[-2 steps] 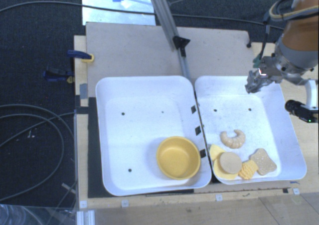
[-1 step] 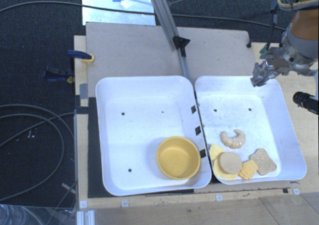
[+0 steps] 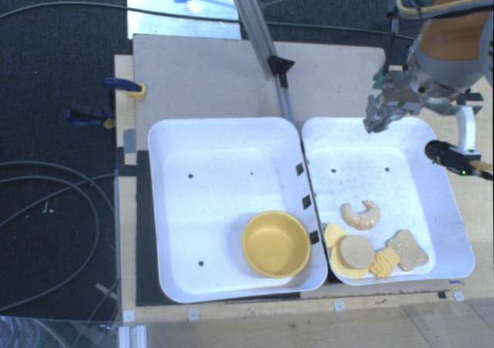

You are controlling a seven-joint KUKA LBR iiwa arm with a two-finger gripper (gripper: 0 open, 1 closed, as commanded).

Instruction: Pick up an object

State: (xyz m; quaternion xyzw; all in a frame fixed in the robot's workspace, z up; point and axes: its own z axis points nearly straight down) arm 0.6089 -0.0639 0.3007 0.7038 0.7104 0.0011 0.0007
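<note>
- Take the croissant [image 3: 361,215] as your landmark; it is my pick for the target, since it lies freest of the food in the right bin [image 3: 448,207].
- Your gripper [image 3: 376,123] hangs over the far rim of that bin, well apart from the croissant, on its far side and a touch to its right.
- You cannot tell from this slant whether the claw is wide or narrow; nothing shows between its tips.
- The croissant's long axis runs roughly across the bin, left to right, with its curve arching toward the gripper.
- Nearer you than the croissant sit a round cracker [image 3: 356,251], a waffle piece [image 3: 384,263] and a toast slice [image 3: 407,250], crowded together.
- Left of the croissant, in the other bin [image 3: 177,184], stands a yellow bowl [image 3: 276,243].
- I judge the coming move is mostly a travel toward the near side, then a descent.
</note>
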